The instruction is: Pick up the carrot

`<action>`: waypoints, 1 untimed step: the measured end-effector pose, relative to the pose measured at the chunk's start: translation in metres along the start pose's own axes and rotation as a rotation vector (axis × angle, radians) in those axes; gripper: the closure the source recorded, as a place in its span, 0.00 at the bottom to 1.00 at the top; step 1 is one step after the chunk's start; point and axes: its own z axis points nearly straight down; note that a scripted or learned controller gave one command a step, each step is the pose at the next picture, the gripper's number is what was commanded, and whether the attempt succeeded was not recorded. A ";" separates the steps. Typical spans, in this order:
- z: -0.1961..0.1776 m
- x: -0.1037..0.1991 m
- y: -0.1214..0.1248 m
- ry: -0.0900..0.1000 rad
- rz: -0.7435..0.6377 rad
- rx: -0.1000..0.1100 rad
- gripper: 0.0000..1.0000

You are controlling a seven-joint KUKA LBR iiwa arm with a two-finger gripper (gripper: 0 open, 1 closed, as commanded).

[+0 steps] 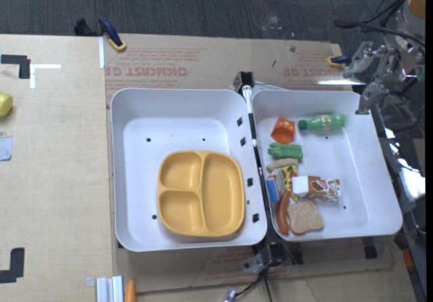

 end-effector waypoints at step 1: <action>0.130 0.014 0.082 -0.001 -0.104 -0.002 0.00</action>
